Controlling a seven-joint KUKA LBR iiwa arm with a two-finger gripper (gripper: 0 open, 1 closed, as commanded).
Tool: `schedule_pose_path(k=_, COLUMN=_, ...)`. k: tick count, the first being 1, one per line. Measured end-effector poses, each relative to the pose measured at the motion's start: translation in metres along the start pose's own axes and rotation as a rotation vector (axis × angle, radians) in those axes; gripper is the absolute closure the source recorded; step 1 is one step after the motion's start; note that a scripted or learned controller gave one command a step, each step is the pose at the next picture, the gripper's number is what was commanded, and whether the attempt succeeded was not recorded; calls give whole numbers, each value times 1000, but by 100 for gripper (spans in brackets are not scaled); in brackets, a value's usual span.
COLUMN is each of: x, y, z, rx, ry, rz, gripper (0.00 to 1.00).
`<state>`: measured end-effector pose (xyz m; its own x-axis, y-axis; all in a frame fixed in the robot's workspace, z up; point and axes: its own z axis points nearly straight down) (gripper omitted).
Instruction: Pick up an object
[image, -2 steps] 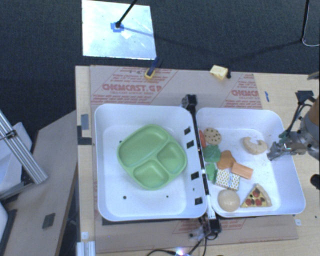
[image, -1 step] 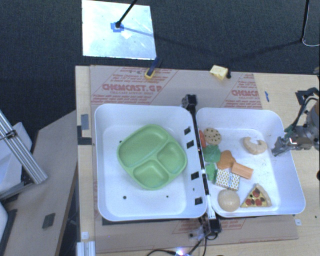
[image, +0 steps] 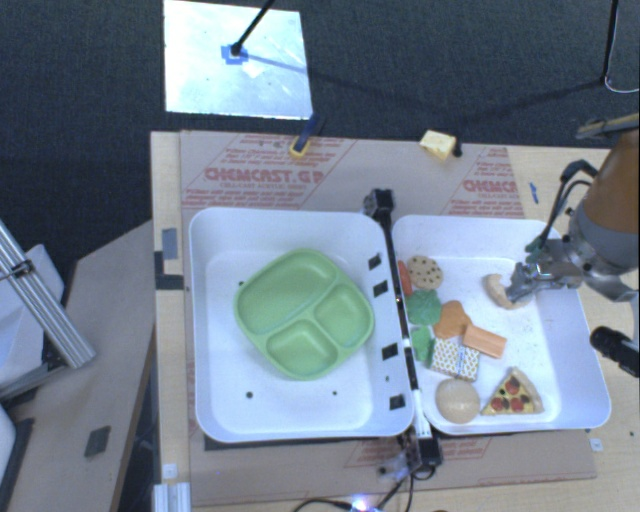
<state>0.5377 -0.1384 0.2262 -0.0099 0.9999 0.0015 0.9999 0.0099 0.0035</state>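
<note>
Where the grey arm with its orange band reaches in from the right, the end effector (image: 524, 283) hangs low over the upper right part of the right-hand shallow white bin (image: 585, 345), and whether it is wide or narrow cannot be told. Just beside its tip, on the left, lies a pale tan bread-like toy piece (image: 495, 291); touching or apart is unclear. Further left in the same bin the toy food is crowded against the inner wall: one round chocolate-chip cookie (image: 424, 271), one thin orange-red stick (image: 404, 278), two green leafy pieces (image: 421, 308), one orange rounded piece (image: 451, 320), one orange rectangular block (image: 484, 341) and two small white dotted crackers (image: 455, 358). Near the front edge sit one cream round ball (image: 457, 402) and one pizza slice with red toppings (image: 514, 394). Open floor remains along the right side of this bin. The left-hand shallow white bin (image: 215, 250) carries a single light green three-compartment plastic plate (image: 303, 313), with bare rim all round it. Both bins rest on a brown sheet printed in red with "CHEMCAST GP" (image: 262, 174) on the counter (image: 165, 200), where a yellow block (image: 437, 144) lies near the far edge.
</note>
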Motion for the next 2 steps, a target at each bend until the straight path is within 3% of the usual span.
schedule_pose_path(k=1, x=55, y=5, z=10, rx=2, ry=1, rz=0, gripper=100)
schedule_pose_path(k=2, x=112, y=6, z=-4, rx=1, ry=1, rz=-1, gripper=100)
